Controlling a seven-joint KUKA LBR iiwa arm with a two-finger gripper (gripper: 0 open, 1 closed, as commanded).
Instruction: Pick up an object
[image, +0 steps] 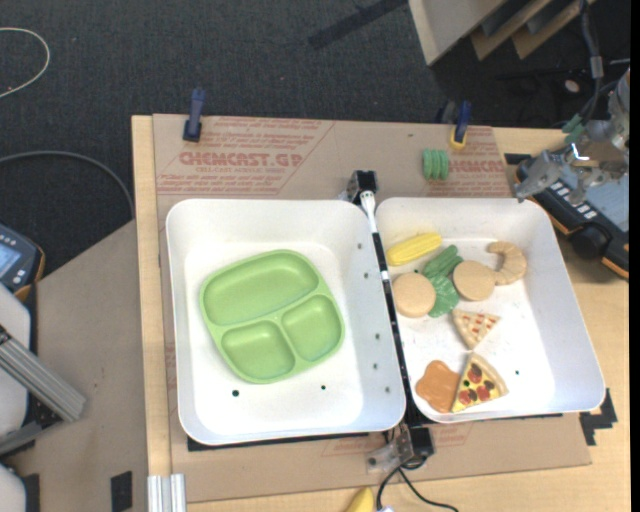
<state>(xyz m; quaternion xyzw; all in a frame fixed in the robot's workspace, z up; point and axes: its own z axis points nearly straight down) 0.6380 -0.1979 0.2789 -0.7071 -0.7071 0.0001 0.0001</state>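
Nearest the viewer, a pizza slice (478, 384) touches an orange piece (436, 383) at the right bin's (565, 300) near edge, with corn (413, 247), two round biscuits (413, 294) and green leaves (441, 268) clustered toward its far-left corner. Such crowding invites a two-item or glancing pinch. The gripper (560, 170) hovers beyond the bin's far-right corner, its pincer state indiscernible.

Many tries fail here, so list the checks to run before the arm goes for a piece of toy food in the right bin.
1. Gripper outside the right bin, beyond its far right corner: ok.
2. Fingers open: cannot tell.
3. Corn cob unobstructed from above: ok.
4. Two round cookies free of the green piece: not ok, they overlap it.
5. Small pizza slice lying apart: ok.
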